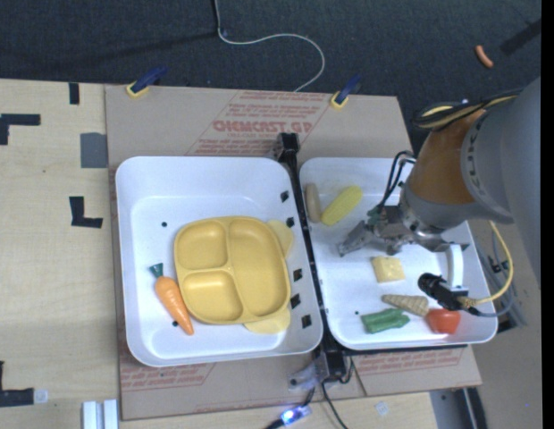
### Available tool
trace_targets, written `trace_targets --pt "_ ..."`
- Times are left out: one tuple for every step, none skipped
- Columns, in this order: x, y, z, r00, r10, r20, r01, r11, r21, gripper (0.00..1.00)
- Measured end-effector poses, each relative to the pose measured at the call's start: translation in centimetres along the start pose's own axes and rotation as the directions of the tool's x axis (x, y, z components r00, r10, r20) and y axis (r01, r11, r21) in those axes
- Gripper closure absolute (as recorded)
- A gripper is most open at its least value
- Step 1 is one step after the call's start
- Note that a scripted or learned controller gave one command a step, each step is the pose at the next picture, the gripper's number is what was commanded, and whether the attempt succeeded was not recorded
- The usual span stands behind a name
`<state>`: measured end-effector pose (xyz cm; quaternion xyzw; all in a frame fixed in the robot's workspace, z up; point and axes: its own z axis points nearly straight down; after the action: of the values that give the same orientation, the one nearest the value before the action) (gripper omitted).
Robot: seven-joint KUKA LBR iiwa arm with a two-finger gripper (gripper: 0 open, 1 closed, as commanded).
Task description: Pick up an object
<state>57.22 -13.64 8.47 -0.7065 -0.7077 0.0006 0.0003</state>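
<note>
Two white bins are set side by side on a sheet of cardboard (259, 123) laid on the desk (45, 239). The left bin (138, 186) is occupied by a yellow divided plate (230, 268), with a toy carrot (174, 304) beside its left edge; the carrot's long axis runs diagonally, green top toward the upper left and tip toward the lower right.

The right bin (339, 324) is reached into by the arm (474, 168) from the right. The gripper (359, 239) is lowered over the middle of that bin, its fingers spread apart and pointing left, and nothing is seen between them. Just above it, near the bin's upper left corner, an ear of corn (340, 204) is laid slantwise, its axis running from lower left to upper right. Just below and right of the gripper, a pale yellow block (388, 268), possibly cheese, is lying flat. Along the bin's front wall are ranged a green piece (385, 321), a cone (406, 303) pointing left, and a red piece (444, 321), partly hidden by a black part of the arm.
</note>
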Motion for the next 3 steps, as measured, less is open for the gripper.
trace_targets --pt "0.0 0.0 -1.1 1.000 -0.001 0.002 0.001 1.000 -0.001 1.00" --pt "-0.2 1.0 -6.0 1.000 0.001 0.000 -0.001 1.000 -0.003 1.00" --pt "0.7 1.1 -10.7 1.000 -0.001 0.000 0.001 1.000 -0.004 1.00"
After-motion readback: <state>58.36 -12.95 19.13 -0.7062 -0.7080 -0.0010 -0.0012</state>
